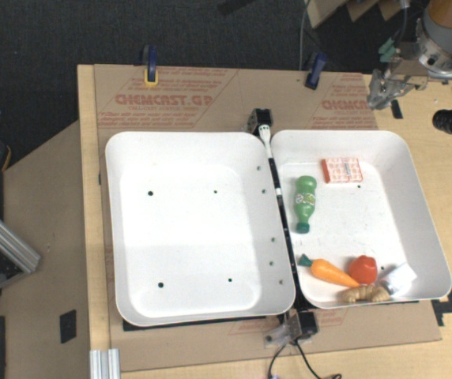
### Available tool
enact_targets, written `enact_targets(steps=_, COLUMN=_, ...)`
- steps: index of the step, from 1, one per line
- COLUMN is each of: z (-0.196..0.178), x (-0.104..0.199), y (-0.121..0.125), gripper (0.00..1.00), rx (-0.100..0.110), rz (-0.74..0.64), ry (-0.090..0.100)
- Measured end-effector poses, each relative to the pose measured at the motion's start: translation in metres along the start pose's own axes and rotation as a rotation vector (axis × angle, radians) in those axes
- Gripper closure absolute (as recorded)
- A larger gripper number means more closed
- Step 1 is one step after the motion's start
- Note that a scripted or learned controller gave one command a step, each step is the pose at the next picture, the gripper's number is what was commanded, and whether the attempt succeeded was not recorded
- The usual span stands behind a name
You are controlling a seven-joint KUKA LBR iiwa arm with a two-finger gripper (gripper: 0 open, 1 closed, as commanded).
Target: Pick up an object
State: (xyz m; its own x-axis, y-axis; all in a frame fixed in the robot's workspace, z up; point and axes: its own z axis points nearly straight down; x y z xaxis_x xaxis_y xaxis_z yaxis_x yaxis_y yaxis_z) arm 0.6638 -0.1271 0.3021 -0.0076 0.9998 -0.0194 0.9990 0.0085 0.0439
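White plastic forms the two shallow bins that sit side by side on a brown cardboard sheet (210, 93) printed with red lettering. The left bin (131, 212) shows four small dark dots on its floor. The right bin (416, 204) carries every loose object: one green bottle (304, 203) lying lengthwise near the divider; one pink-and-white patterned box (342, 170) toward the far wall, its print too small to read; one orange carrot (329, 272) with a green top; one red tomato-like piece (363, 268) just beside the carrot's thick end; one tan knobbly piece (366, 294) against the near rim, touching or nearly touching the carrot; and one pale, glossy item (401, 275) at the near right corner, too washed out against the bin to identify. Two blue clamps (151, 65) grip the cardboard's far edge.

Arm and gripper (386, 91) enter at the upper right, outside the bins and above the cardboard beyond the right bin's far rim, well apart from all six objects. The arm is cut off by the frame, with only the grey wrist and an orange patch visible. Its claw is small and cluttered with cabling; whether it stands wide or narrow cannot be told, and nothing is seen between its tips.
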Motion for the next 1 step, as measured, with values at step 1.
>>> enact_targets(steps=1, z=-0.0105, x=-0.0006, y=0.0011, gripper=1.00, rx=-0.004, rz=0.000, ry=-0.002)
